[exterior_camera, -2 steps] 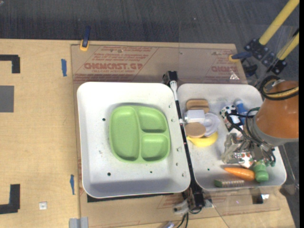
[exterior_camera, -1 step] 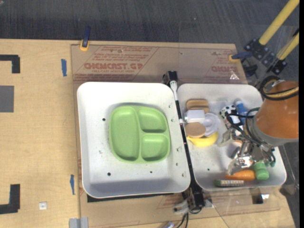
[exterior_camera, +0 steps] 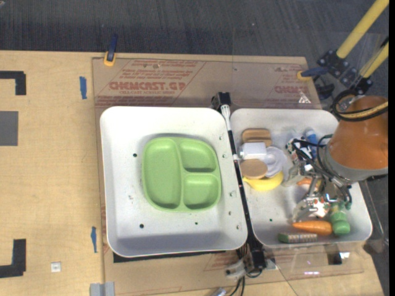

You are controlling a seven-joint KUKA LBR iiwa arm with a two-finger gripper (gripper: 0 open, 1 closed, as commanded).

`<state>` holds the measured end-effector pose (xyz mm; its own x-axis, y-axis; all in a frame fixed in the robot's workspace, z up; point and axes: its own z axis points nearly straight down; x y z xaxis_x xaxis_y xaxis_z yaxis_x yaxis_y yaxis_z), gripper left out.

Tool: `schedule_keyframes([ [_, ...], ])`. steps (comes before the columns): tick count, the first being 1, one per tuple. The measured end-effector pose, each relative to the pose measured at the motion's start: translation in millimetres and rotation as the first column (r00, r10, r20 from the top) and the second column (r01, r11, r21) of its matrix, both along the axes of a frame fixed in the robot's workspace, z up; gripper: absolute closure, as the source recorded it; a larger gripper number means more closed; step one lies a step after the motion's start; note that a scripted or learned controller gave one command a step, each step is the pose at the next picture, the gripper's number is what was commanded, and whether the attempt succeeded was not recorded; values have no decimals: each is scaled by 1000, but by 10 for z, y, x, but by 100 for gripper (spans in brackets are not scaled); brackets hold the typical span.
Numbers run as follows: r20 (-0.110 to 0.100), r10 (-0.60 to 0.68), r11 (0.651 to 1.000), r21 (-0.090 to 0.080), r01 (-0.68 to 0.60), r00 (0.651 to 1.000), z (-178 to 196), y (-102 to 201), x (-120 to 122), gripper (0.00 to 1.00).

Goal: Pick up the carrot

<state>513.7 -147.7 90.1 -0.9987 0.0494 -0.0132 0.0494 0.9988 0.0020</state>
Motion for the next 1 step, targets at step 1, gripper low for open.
schedule_keyframes([
  [1,5,-395,919,4,395,919,-8,-226,353,0],
])
